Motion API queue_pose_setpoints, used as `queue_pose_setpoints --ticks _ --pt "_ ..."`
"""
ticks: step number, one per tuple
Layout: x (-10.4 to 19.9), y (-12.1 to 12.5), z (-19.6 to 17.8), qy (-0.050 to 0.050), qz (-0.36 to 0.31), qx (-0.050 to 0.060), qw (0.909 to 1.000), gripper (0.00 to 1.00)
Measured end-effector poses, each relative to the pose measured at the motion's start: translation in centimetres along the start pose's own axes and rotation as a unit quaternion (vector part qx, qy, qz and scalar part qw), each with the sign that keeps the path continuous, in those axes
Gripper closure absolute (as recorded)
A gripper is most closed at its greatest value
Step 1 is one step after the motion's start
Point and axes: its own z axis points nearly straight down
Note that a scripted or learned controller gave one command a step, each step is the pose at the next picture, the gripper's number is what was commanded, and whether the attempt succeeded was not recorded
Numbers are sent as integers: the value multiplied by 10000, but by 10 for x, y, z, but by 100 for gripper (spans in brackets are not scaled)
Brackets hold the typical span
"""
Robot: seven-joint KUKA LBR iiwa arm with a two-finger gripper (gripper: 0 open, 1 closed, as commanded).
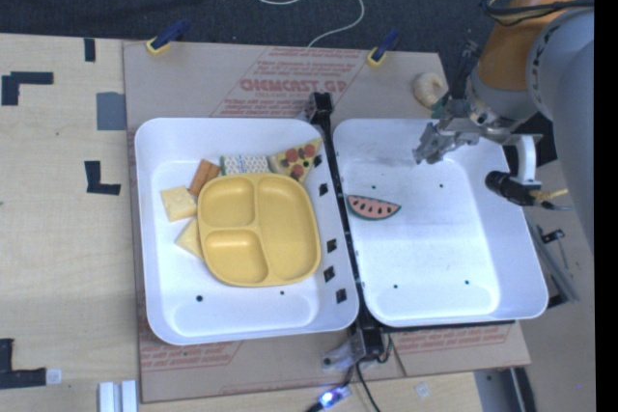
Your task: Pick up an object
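The watermelon slice (373, 206) lies flat in your right bin (502, 289), near its left wall. In the left bin (154, 236) your yellow divided plate (259, 229) covers toy food pieces. Farther back, your gripper (432, 148) hovers over the right bin's far end; you cannot tell its spread.

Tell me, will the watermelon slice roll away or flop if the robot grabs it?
Probably neither. The watermelon slice lies flat on the right bin, so it looks thin and unlikely to roll. It keeps a crisp wedge shape, so it is likely a stiff, light toy. Lying so flat, it may be hard to pinch and could slide on the smooth floor.
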Motion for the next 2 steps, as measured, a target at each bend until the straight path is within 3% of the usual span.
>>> queue_pose_setpoints --ticks 1,2 --pt "5 5 -63 -2 -5 -11 10000 100" --pt "6 6 -86 4 -2 8 10000 100"
